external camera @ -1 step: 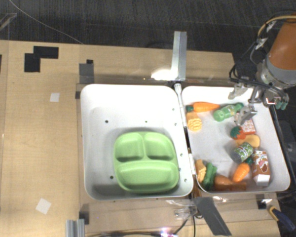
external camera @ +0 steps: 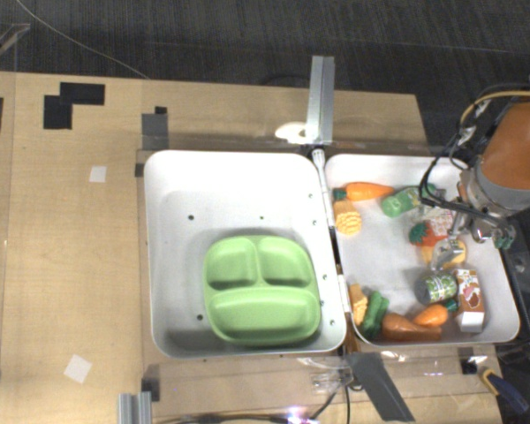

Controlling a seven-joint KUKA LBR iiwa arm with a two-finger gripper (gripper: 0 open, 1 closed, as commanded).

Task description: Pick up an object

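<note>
2 white bins sit side by side at mid-frame. A green divided tray lies in the left bin. The right bin holds toy food: a carrot, a can, a small carton. The gripper hangs over items at right; whether it is open or closed cannot be told.

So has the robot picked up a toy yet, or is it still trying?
Not yet, as far as the picture shows. Done: the arm has reached over the right bin. In hand: its gripper is down among the toy food near the strawberry, but nothing looks lifted. Left: grabbing one and raising it. The green plate sits in the left bin.
</note>
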